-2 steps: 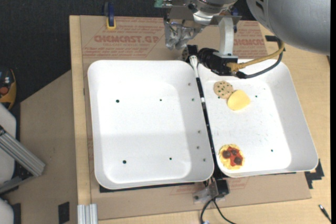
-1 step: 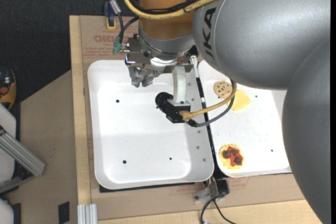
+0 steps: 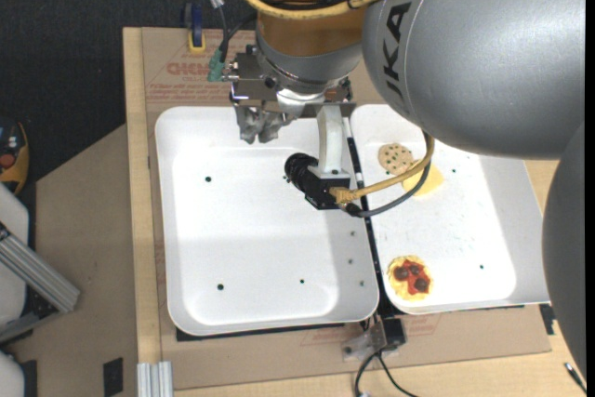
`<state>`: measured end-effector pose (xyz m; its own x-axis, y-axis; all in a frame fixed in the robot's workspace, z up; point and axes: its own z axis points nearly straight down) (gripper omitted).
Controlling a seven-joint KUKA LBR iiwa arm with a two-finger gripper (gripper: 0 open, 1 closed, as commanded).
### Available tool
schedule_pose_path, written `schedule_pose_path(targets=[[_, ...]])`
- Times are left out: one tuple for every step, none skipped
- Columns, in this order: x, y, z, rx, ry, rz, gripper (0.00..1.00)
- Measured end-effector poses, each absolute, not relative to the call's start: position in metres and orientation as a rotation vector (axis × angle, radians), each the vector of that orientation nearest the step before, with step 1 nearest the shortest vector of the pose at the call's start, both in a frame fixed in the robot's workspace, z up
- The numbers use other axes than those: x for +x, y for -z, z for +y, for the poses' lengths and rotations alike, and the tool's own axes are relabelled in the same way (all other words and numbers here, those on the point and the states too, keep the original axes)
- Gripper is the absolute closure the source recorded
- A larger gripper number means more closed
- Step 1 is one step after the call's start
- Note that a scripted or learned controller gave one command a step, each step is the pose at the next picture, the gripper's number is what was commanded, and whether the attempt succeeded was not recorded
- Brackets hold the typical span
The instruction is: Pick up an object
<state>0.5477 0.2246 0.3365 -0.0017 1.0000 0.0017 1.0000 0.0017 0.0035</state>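
My gripper hangs over the far edge of the left white bin, below the orange band of the arm. I see nothing in it. In the right bin lie a round chocolate-chip cookie, a small pizza-like piece with red topping near the front left corner, and a pale yellow thing that a yellow cable partly hides. All three lie to the right of the gripper, across the wall between the bins.
The big grey arm covers the top right of the view and the far part of the right bin. A black module with cables hangs from the wrist over the left bin's right side. A blue and yellow clamp stands on the bench behind the bins.
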Motion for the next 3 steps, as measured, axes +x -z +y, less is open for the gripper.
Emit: schedule_pose_path(targets=[[0.534,-0.365,0.225,2.219,-0.006,2.222,1.00],[0.476,-0.329,0.225,2.222,0.011,2.228,1.00],[0.479,-0.351,0.219,2.221,-0.004,2.221,1.00]])
